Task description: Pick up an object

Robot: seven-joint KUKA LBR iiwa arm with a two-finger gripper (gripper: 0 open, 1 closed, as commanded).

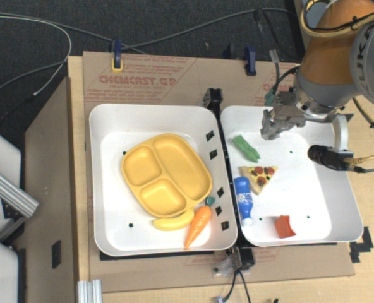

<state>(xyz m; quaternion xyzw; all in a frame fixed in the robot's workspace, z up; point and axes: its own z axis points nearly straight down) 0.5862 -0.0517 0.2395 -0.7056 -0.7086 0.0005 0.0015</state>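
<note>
My gripper (270, 131) hangs over the back of the right bin (319, 232), just right of a green pod-shaped toy (245, 148). Nothing shows between its fingers. A pizza slice toy (261, 176) lies in front of the gripper near the bin's middle. A blue bottle (242, 199) lies along the right bin's left wall, and a red block (283, 226) sits near its front edge. In the left bin (105, 169) a yellow divided plate (166, 172) takes up the middle, with a banana (172, 221) and a carrot (198, 225) at its front.
The arm's grey and orange body (335, 43) looms over the right bin's back right corner. Blue clamps (117, 57) hold the cardboard base at the back. Cables (42, 30) run across the dark floor behind the bench.
</note>
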